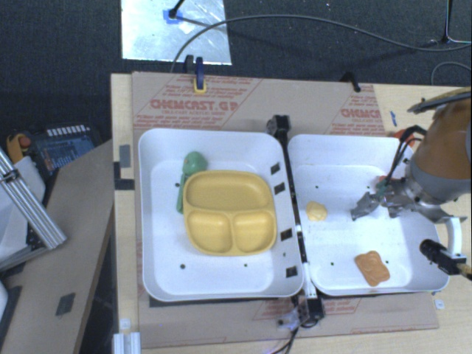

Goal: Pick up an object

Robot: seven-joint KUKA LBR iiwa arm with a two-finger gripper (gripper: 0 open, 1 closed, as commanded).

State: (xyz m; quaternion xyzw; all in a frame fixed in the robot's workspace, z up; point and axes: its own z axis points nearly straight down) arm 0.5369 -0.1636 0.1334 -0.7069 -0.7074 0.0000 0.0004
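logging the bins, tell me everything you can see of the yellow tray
The yellow tray looks like smooth matte plastic, a rounded rectangle with three compartments: one long one across the far side and two smaller ones along the near side. It lies flat and upright near the middle of the left bin, all compartments bare. A green item sits against its far-left corner, partly tucked behind its rim.

There are two white bins on the bench: the left bin (158, 271) and the right bin (332, 161). In the left bin there is one yellow tray (225, 212) with three compartments, and one green spoon (188, 172) which lies partly under the far left edge of this tray. In the right bin there are two small food pieces: one pale yellow lump (316, 212) and, nearer to the front of this bin, one orange-brown piece (372, 268).
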